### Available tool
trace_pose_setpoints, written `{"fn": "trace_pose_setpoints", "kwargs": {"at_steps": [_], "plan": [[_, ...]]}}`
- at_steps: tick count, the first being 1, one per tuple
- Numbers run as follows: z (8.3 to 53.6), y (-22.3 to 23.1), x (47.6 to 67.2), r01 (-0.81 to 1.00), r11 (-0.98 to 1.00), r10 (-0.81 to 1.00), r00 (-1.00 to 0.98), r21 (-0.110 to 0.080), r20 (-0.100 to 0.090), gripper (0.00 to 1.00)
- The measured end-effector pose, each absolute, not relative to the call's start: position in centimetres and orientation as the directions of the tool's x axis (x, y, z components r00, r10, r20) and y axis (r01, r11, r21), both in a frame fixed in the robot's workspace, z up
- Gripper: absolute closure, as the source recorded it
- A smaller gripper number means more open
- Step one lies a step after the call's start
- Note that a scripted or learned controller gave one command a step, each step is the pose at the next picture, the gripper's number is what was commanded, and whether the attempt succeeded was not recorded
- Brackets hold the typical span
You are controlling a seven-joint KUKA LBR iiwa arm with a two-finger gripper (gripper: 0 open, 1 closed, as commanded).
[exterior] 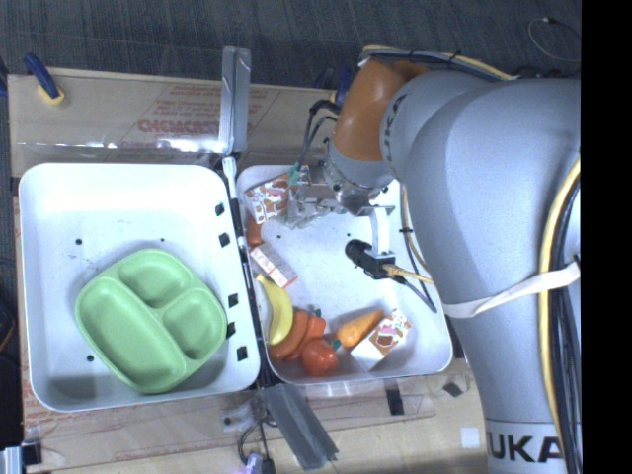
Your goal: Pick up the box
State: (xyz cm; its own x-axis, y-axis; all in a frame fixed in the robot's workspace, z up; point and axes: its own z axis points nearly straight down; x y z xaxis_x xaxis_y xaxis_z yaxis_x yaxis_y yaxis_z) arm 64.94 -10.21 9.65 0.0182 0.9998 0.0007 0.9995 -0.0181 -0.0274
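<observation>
We see the grey arm reach in from the right and fold over the right bin. Its orange band sits high, and the wrist is turned down and to the left.

Taking the banana as our marker, the gripper hangs well beyond it, toward the bin's far rim and a little to the right. We cannot tell whether the gripper is clenched or released, since its tip blurs into the wrist hardware.

The box, white with red print, lies in the far left corner of that bin, straight beyond the banana. It is just beside the gripper, on the gripper's left, and we cannot tell whether the two touch.

A smaller red-and-white packet lies between the box and the banana, close to the banana's far end. Just right of the banana we find a tomato, then a carrot and a carton. Left of the banana, across the bin walls, a green divided plate rests in the left bin.
</observation>
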Motion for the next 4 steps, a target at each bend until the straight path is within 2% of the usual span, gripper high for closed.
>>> {"fn": "trace_pose_setpoints", "kwargs": {"at_steps": [1, 2, 3, 4], "plan": [[8.7, -11.9, 65.1, 0.965, -0.261, 0.965, 0.261, -0.026, -0.002, 1.00], [8.8, -11.7, 65.2, 0.751, -0.660, 0.751, 0.660, -0.016, -0.011, 1.00], [9.1, -10.5, 60.6, 0.793, -0.609, 0.793, 0.609, -0.005, -0.001, 1.00], [19.2, -2.2, 60.1, 0.734, -0.679, 0.734, 0.679, -0.004, -0.001, 1.00]]}}
